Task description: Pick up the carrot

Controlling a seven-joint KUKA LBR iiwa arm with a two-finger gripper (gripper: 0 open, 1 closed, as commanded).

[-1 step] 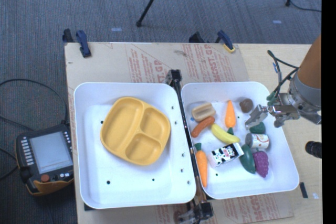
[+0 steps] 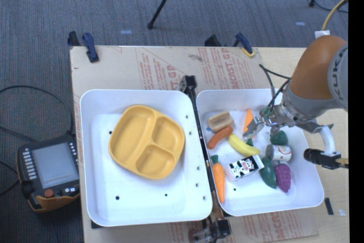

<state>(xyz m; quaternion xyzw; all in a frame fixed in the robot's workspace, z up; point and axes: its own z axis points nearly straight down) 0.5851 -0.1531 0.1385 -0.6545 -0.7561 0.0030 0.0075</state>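
Observation:
The carrot (image 2: 219, 180) is orange with a green top and lies lengthwise at the left edge of the right bin (image 2: 311, 193), beside the divider. My gripper (image 2: 258, 124) hangs low over the upper middle of that bin, just right of a small orange wedge (image 2: 248, 120) and above the banana (image 2: 243, 145). It is well apart from the carrot, up and to the right of it. Nothing shows held in the gripper.
The right bin also holds a bread piece (image 2: 220, 121), a sausage (image 2: 220, 137), a cow-patterned box (image 2: 244, 167), a can (image 2: 280, 152), green items (image 2: 268, 175) and a purple fruit (image 2: 282, 177). A yellow divided plate (image 2: 147, 141) lies in the left bin (image 2: 102, 202).

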